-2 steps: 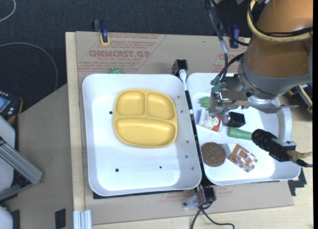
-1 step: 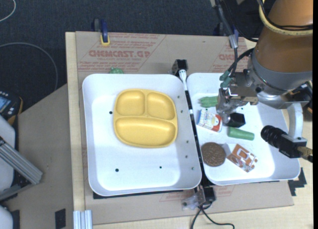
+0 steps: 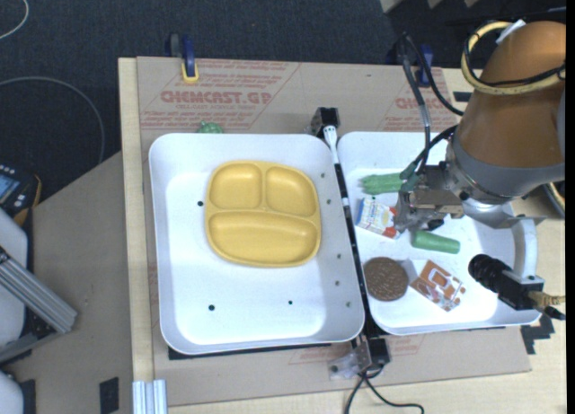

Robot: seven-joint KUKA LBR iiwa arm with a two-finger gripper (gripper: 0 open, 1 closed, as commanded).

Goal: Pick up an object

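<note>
down at the near edge, a black clip point(image 3: 375, 349) sat where the two bins met. just behind it, in the front of the right bin point(image 3: 422, 315), a brown disc point(image 3: 386, 278) lay flat, and beside it to the right a red-and-white packet point(image 3: 438, 284), tilted and close to the disc. further back a green tube point(image 3: 437, 242) lay on its side.

and there was the gripper point(image 3: 422, 210), low over the middle of the right bin, right above the green tube, with a small white packet point(image 3: 375, 215) just to its left, near the bin's left wall. a green strip point(image 3: 382, 183) lay behind that packet, running in under the gripper. whether the gripper was released or clenched could not be told from this angle, and nothing could be seen in its grasp. the grey and orange arm point(image 3: 517, 125) loomed in from the right.

over in the left bin point(image 3: 171, 251), a yellow divided plate point(image 3: 263, 213) sat alone, towards the back. both bins rested on a cardboard sheet point(image 3: 225, 89), with a blue and yellow clamp point(image 3: 188, 57) on its far edge.
</note>
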